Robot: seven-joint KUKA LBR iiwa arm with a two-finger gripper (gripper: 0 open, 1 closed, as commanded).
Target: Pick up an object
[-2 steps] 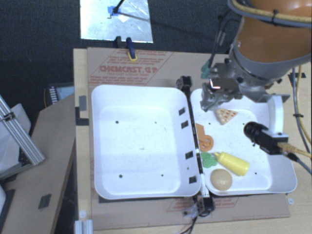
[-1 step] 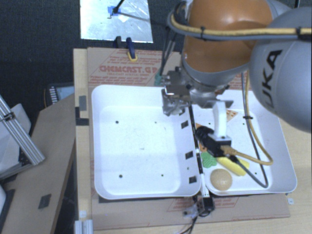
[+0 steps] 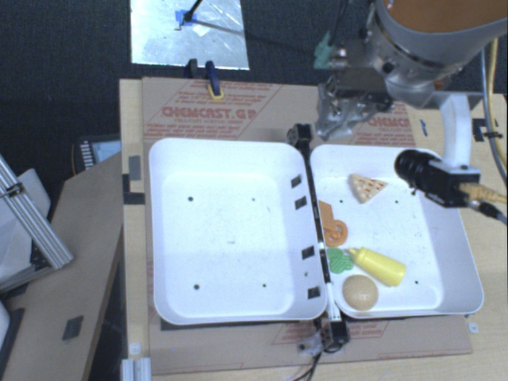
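Observation:
The right bin (image 3: 444, 236) holds several small objects. A tan wedge like a pizza slice (image 3: 367, 186) lies near its back. An orange ring-shaped piece (image 3: 332, 229) rests against the left wall. Below it come a green leafy piece (image 3: 340, 260), a yellow bottle (image 3: 382, 266) lying on its side, and a tan round ball (image 3: 359, 291) near the front left corner. My gripper (image 3: 343, 120) hangs raised over the back left edge of the right bin, away from all the objects, with nothing seen in it.
The left bin (image 3: 230, 228) lies beside the right one, with a black clip divider (image 3: 309, 213) between them. A black cylindrical device (image 3: 432, 178) on a white bracket juts over the right bin's right side. A foil sheet (image 3: 189, 21) lies beyond the bench.

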